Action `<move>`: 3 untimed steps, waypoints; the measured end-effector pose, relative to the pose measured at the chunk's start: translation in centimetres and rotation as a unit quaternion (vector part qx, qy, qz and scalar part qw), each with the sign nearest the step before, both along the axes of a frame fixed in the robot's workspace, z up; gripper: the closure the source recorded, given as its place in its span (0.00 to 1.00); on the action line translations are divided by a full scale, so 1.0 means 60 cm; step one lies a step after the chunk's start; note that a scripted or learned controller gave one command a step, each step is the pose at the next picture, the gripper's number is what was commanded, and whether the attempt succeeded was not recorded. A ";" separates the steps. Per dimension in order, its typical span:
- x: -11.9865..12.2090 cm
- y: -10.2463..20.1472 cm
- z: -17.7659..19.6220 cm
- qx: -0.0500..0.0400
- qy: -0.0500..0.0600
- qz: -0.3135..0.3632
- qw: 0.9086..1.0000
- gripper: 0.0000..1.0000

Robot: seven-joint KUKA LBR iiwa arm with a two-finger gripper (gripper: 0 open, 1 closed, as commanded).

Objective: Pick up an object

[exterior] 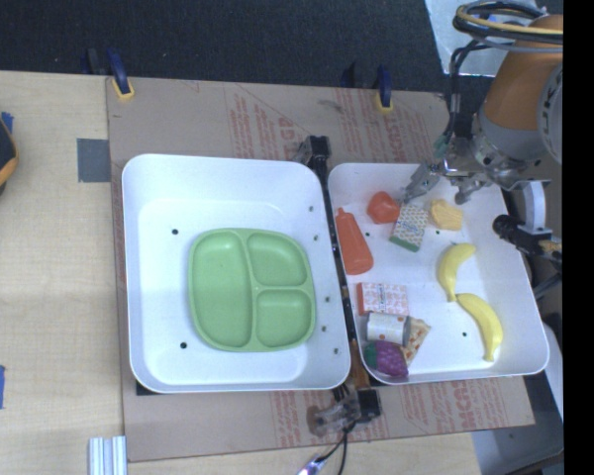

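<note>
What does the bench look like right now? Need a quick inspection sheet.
Surface: brown board on a wooden bench, two white bins side by side.
Job's things: right bin holds two bananas, orange carrot, red piece, small boxes.
Clutter: green divided plate in left bin.
Grippers: gripper open above right bin's far end, holding nothing.
Cables: black loops on the arm.
Surroundings: blue clamps at board's far edge.

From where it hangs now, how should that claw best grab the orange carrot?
Probably from above, across the middle of the carrot. It lies flat and lengthwise beside the right bin's left wall, so the narrow width suits the gripper.
</note>
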State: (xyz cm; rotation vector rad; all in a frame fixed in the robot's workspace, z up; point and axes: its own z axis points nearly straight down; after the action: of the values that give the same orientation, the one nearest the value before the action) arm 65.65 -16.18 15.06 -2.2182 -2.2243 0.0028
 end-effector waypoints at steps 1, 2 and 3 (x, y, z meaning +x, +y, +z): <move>-0.095 -0.030 -0.098 0.000 0.001 0.001 1.000 0.00; -0.206 -0.077 -0.098 0.000 0.002 0.000 1.000 0.00; -0.239 0.013 -0.099 0.001 0.001 0.002 1.000 0.00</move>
State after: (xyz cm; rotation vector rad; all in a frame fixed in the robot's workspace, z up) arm 51.32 -15.40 9.14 -2.2124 -2.2255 0.0042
